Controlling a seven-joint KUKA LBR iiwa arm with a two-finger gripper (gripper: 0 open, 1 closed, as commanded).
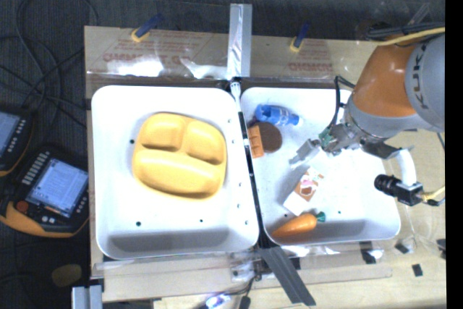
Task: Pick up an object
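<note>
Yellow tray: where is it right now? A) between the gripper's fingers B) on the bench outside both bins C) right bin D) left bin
D. The yellow tray lies flat in the left bin, alone there; the carrot, the blue bottle and the other small items sit in the right bin, where the gripper hangs.

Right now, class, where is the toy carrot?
The toy carrot lies in the right bin against its near wall, just below the small white carton.
</note>
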